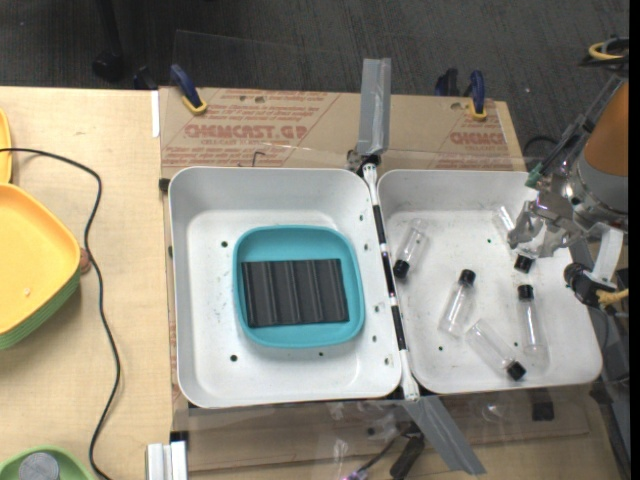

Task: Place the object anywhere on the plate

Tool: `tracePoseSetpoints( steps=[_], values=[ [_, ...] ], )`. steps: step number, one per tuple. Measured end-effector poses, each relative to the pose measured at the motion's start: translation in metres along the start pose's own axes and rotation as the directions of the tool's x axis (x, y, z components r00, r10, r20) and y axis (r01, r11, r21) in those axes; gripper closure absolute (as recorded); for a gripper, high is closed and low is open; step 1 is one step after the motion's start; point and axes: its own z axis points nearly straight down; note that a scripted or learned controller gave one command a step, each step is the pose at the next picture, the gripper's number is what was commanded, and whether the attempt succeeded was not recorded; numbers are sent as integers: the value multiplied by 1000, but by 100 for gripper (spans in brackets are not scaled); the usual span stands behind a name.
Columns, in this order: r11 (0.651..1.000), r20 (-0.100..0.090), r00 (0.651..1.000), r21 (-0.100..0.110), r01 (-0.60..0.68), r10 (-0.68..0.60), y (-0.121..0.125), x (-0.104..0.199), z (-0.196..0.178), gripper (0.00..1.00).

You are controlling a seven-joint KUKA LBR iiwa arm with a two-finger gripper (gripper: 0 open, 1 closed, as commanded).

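— Where does the camera sit?
— Above the tabletop point(80, 118), looking down at a slant, far enough off to take in both white bins point(190, 268) side by side.
— And the arm point(605, 148)?
— It enters from the right edge.

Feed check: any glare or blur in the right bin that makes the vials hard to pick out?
Camera view: light is even and soft, no hard glare on the right bin. The clear vials nearly vanish against the white floor; their black caps mark them best. The gripper region is cluttered and slightly soft, so its edges blur into the vial beneath. The teal plate in the left bin reads sharp.
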Motion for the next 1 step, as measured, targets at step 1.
tracePoseSetpoints(
  steps=[1],
  values=[
    [1000,0,1000,0,0,0,0,0,0,0]
  ],
)
